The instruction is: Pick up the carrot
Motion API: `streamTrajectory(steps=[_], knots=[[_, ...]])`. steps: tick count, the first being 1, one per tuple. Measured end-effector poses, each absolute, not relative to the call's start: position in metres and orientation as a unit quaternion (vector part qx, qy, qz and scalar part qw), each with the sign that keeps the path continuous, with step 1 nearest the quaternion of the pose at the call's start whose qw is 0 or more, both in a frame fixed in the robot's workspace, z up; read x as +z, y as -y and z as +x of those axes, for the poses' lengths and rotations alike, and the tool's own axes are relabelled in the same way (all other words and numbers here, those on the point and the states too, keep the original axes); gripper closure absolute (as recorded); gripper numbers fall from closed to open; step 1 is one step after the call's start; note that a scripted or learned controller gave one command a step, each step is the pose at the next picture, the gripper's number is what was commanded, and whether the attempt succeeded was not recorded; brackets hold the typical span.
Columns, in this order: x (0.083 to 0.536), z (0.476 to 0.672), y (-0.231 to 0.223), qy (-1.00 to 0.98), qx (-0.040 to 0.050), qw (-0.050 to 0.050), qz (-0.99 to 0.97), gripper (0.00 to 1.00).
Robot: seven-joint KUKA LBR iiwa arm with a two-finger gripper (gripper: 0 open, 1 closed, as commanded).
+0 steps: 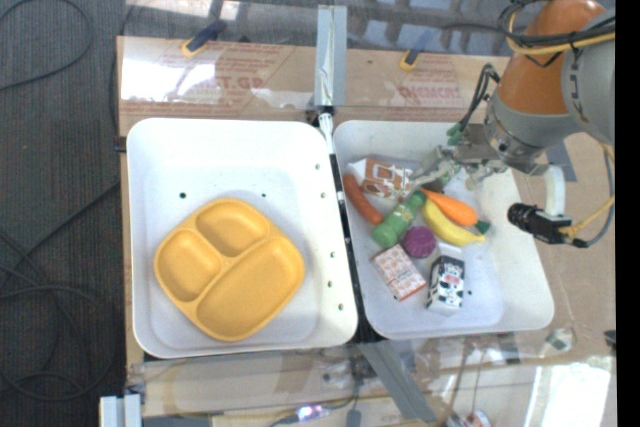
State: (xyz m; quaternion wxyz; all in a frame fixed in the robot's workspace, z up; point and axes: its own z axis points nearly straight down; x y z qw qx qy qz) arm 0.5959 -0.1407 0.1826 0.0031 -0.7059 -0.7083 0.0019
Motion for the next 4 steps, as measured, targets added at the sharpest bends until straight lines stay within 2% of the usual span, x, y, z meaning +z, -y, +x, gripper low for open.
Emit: streamTrajectory(steps=[1, 2, 3, 4], knots=[[0.092, 0.594, 0.197, 0.783, 0.0004, 0.002, -0.622, 0.00], [0.096, 0.594, 0.197, 0.783, 0.0009, 0.005, -0.622, 1.00], [0.209, 0.602, 0.134, 0.828, 0.0007, 0.002, -0.561, 1.00], [0.212, 0.627, 0.134, 0.856, 0.0021, 0.002, -0.518, 1.00]])
